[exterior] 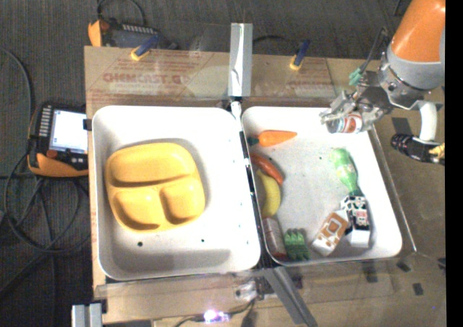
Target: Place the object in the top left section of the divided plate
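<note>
The tool (347, 120), at the right bin's (387, 246) upper right corner, is seen closed around a small red-and-white can (349, 124). The can should be carried level and released low over the top left section of the yellow divided plate (155, 185). The arm is angled in from the upper right.

yellow divided plate (155, 187) in a white bin (101, 246) — orange carrot (277, 137), green bag (345, 167).
</note>
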Controlling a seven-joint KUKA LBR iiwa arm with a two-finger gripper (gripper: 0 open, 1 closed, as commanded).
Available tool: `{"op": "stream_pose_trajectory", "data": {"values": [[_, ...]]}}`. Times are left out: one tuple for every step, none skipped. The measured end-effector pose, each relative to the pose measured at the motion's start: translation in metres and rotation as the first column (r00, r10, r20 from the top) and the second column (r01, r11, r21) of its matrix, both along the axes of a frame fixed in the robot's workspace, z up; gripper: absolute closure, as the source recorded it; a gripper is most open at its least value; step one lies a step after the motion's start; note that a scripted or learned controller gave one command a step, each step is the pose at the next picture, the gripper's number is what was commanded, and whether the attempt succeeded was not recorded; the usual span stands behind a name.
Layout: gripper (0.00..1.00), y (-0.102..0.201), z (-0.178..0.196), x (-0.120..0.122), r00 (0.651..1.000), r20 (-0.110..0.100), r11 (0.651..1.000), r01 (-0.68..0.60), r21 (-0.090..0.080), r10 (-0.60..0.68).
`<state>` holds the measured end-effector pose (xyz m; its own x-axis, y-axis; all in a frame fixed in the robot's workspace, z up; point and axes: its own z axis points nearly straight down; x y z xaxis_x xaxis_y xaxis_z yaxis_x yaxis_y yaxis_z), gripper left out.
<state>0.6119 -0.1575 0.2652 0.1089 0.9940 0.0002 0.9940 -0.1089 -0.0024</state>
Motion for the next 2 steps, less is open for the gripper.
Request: {"op": "stream_pose_trajectory", "data": {"values": [[1.00, -0.039, 0.109, 0.032, 1.000, 0.001, 1.000, 0.008, -0.003, -0.008], [1.00, 0.008, 0.014, -0.013, 0.845, 0.002, 0.845, -0.534, 0.001, 0.534]]}}
